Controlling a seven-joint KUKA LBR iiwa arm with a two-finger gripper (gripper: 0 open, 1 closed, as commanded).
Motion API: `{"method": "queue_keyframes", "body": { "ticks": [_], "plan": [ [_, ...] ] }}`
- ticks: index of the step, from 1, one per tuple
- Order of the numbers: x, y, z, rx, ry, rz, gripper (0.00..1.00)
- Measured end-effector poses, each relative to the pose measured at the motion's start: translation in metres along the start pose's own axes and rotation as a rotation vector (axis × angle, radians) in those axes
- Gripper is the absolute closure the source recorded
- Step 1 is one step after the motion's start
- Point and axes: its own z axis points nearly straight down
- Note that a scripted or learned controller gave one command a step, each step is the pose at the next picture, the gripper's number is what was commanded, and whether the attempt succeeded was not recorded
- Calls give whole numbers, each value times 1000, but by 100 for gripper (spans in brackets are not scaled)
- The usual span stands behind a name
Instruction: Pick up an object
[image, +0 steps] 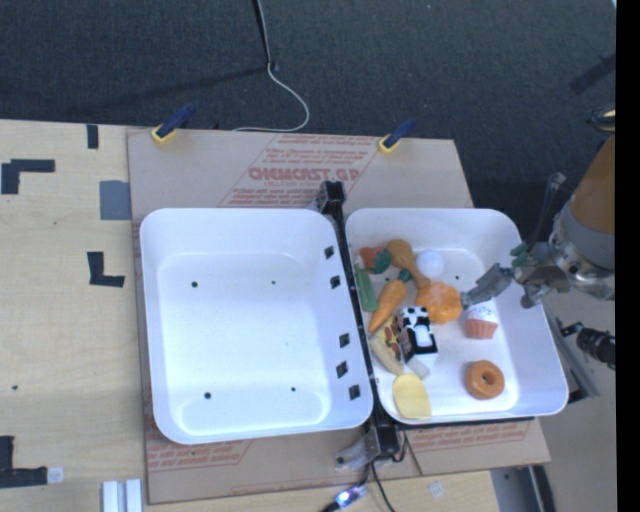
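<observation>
Several toys crowd the right bin; my gripper hangs low beside the pink cupcake, and whether it is spread or holding anything I cannot tell. I should drop squarely over the cupcake, clear of the orange piece to its left.

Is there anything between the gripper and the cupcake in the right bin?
Nothing visible does. The gripper hangs just above the cupcake, with only bare floor of the right bin around them.

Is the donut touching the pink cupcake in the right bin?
Apart. The camera view shows a strip of bare white bin floor between the donut and the pink cupcake.
</observation>
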Motion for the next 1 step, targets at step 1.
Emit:
{"method": "queue_keyframes", "body": {
  "ticks": [1],
  "plan": [
    [49,45,113,7,4,-5,0]
  ]
}}
